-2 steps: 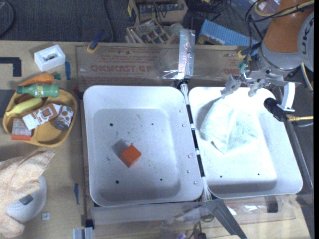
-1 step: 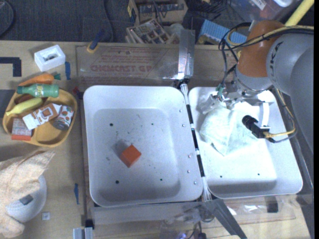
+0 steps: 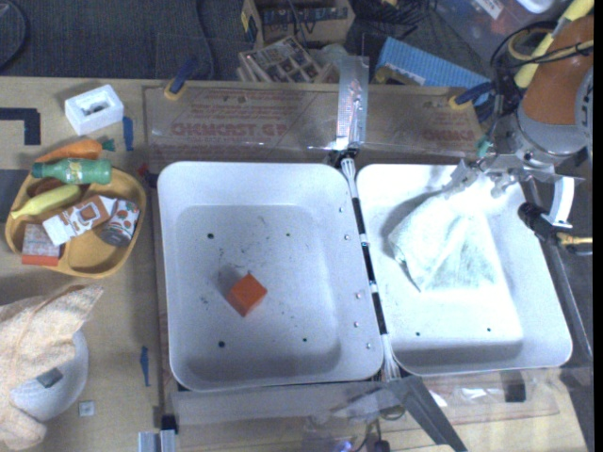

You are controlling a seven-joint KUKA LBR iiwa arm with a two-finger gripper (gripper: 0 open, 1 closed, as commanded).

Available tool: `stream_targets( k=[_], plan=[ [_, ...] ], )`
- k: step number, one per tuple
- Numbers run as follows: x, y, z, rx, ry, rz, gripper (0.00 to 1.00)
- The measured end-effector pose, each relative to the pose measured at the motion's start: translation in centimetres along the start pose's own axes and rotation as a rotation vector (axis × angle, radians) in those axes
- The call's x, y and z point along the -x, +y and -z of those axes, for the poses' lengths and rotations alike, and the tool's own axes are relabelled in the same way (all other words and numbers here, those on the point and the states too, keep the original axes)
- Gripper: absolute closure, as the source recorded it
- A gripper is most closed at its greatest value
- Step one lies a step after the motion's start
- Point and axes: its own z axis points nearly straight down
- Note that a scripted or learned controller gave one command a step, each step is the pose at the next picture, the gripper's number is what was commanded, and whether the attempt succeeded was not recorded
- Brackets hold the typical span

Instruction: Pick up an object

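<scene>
A crumpled white cloth (image 3: 441, 241) lies in the right bin (image 3: 528, 342); its upper corner is drawn up in a point toward the back right. My gripper (image 3: 474, 170) hangs over that bin's back edge, shut on this raised corner, with the arm's orange band above it at the top right. A small orange cube (image 3: 247, 293) rests alone on the floor of the left bin (image 3: 188, 205), far from the gripper.
A yellow bowl (image 3: 94, 257) of toy food and packets stands left of the bins, with a white box (image 3: 94, 109) behind it. A pale cloth (image 3: 38, 328) lies at the front left. Clear plastic walls (image 3: 245, 125) stand behind both bins.
</scene>
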Motion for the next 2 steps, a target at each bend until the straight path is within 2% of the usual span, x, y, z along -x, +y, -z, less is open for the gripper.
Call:
stream_targets(
  k=[1,2],
  plan=[
    [-7.6,-2.8,-5.0,0.007,0.0,0.121,0.0],
    [-8.5,0.6,-5.1,0.007,-0.001,0.092,0.0]
  ],
)
